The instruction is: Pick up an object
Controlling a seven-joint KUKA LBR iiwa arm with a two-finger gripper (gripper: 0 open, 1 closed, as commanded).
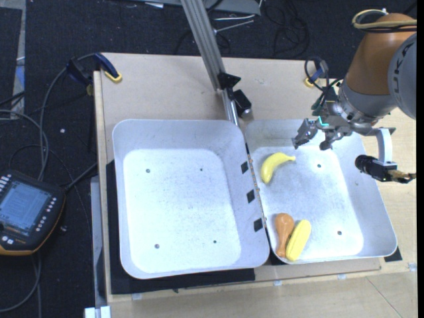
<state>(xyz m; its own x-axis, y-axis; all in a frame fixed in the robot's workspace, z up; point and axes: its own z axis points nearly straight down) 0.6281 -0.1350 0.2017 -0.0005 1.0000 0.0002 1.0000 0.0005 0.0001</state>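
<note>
Approach step. Hand [315, 136] hangs over the right bin's [371, 207] far edge, fingers apart, nothing between them. Banana [275, 165] lies just beside, lower left. Next: shift over the banana, descend, close across its narrow width.

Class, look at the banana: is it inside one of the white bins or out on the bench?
Inside. The banana lies flat on the floor of the right bin, near its upper left corner.
</note>
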